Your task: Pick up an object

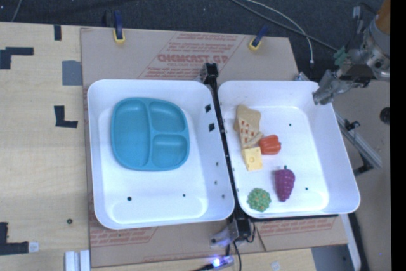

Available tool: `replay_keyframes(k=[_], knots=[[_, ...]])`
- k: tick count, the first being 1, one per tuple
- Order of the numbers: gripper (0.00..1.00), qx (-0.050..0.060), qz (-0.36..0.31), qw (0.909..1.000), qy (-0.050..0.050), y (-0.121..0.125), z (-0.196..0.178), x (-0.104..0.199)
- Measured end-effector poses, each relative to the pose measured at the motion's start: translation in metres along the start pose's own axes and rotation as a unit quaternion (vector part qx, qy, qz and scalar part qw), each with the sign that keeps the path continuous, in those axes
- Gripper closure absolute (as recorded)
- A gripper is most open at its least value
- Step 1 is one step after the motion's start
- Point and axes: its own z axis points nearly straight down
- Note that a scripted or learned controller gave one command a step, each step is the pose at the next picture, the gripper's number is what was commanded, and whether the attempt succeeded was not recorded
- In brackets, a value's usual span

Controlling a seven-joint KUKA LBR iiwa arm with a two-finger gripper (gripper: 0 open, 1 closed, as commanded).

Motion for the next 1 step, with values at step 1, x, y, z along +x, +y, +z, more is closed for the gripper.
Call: replay_keyframes(k=[1], knots=[[1.0,-0.017,-0.001,0.9999,-0.004,0.0507,-0.1994,0.0321]])
